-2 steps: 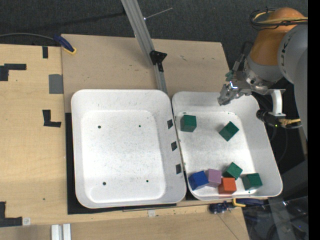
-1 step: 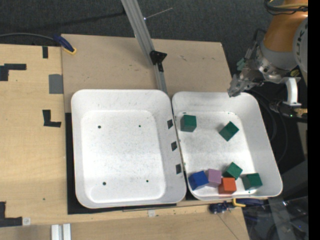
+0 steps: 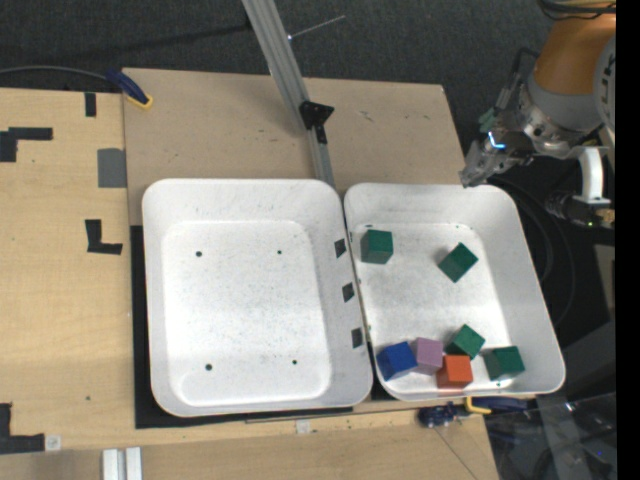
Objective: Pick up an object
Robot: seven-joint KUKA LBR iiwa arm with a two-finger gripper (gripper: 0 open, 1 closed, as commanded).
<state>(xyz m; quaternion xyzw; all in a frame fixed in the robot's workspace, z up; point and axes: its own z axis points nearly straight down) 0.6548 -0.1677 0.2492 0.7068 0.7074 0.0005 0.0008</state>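
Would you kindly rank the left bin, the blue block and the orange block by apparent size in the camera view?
1. left bin, by far the largest.
2. blue block.
3. orange block, only slightly smaller-looking than the blue; the two are nearly alike, so that order is unsure.

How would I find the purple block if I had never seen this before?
Look at the right-hand white bin, the one nearer the robot arm, and go to its front edge where a bunch of blocks huddle together. The purple block sits in that bunch, squeezed between a blue block and an orange block. It is the only pale purple one; the other blocks there are green.
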